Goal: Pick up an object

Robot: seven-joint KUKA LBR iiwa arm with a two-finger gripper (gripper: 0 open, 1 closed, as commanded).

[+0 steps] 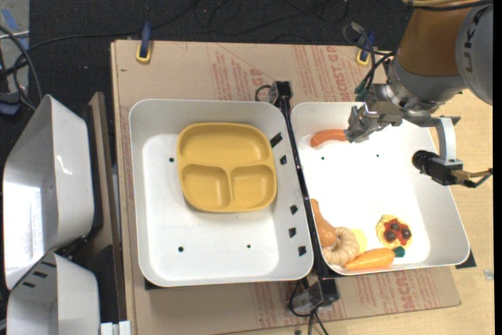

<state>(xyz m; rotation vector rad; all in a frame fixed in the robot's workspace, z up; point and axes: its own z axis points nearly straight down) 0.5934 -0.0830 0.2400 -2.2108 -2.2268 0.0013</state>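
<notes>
Sausage [328, 138] beside gripper [359, 127], cardboard [235, 67] lettering unreadable

A brown board [235, 67] with red writing is the bench top. Two white bins sit on it side by side, the left bin [149, 192] touching the right bin [439, 204]. Yellow clamps [143, 51] grip its far edge.

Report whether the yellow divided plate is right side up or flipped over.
Right side up. The yellow divided plate lies flat in the left bin, and its three hollow compartments face the camera.
</notes>
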